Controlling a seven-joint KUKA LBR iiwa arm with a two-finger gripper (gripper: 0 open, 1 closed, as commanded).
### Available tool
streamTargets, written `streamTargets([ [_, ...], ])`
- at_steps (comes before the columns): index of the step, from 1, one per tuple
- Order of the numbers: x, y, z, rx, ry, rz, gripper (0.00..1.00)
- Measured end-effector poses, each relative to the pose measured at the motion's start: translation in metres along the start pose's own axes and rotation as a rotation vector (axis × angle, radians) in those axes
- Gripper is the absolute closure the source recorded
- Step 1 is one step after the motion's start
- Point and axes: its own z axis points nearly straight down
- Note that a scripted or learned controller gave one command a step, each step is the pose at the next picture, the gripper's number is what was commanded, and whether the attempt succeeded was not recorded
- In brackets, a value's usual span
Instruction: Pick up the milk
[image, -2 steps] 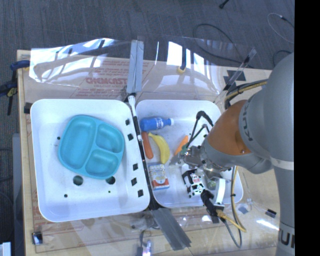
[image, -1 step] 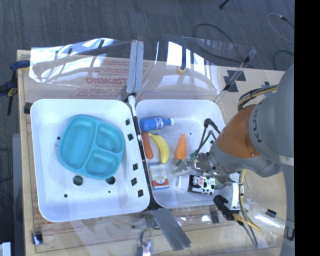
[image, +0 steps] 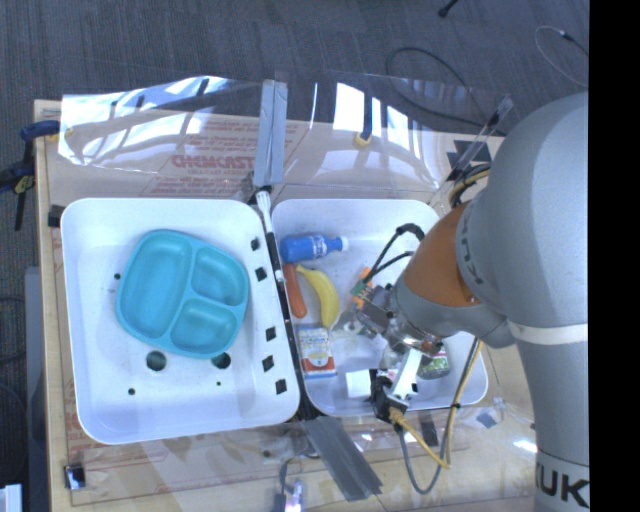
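Milk (image: 318, 352) near the right bin's (image: 345, 213) front-left wall (banana (image: 322, 294) just behind), jaws' state unclear.

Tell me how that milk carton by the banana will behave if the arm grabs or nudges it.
The milk carton looks like a small boxy paperboard pack lying flat, so it should slide, not roll. Its walls may dent under a hard squeeze. It sits against the bin wall beside the banana, so a nudge could jam it there.

This is a robotics lab: a grey industrial arm (image: 530, 230) with loose cables (image: 440, 440) works over two white bins (image: 90, 400) on a plywood bench (image: 120, 150) with clear plastic guards (image: 330, 120).
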Motion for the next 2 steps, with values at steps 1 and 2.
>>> streamTargets([
  [1,-0.019,0.042,-0.047,0.002,-0.001,-0.316,0.00],
  [2,-0.040,0.014,-0.018,0.002,0.000,-0.396,0.00],
])
